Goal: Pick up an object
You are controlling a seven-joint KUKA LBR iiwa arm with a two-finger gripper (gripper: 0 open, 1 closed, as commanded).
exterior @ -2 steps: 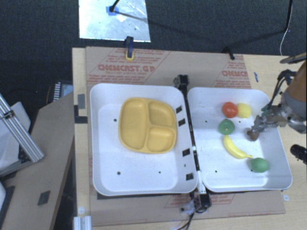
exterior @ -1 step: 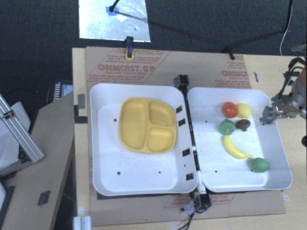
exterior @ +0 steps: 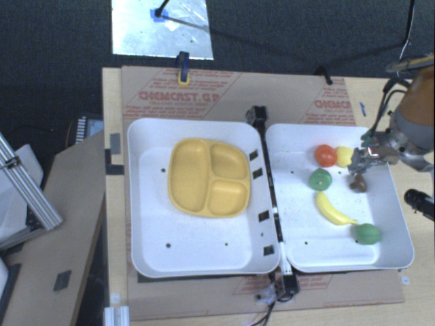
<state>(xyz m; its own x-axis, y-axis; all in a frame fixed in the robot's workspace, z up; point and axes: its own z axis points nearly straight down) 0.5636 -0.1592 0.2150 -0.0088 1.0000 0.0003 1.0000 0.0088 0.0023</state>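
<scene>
Here the worktop (exterior: 224,87) carries two shallow white bins side by side. The left bin (exterior: 146,202) holds a yellow divided plate (exterior: 207,177) near its centre. The right bin (exterior: 394,240) holds the small items: an orange-red ball (exterior: 325,155) toward 12 o'clock of the cluster, a yellow piece (exterior: 344,156) touching it on its 3 o'clock side, a green ball (exterior: 320,179) just below at 6 o'clock of the orange-red one, a banana (exterior: 332,209) running from there toward 5 o'clock, and a second green ball (exterior: 368,233) near the banana's lower end. The arm (exterior: 416,117) comes in from 3 o'clock, and the gripper (exterior: 358,179) hangs low over the right bin, just beside the yellow piece at its 4 o'clock. A dark brownish lump sits at its tip; whether that is an object or part of the gripper I cannot tell, nor how the gripper is set. The fruit lies close together at the gripper's 9 o'clock, crowding that side.
</scene>
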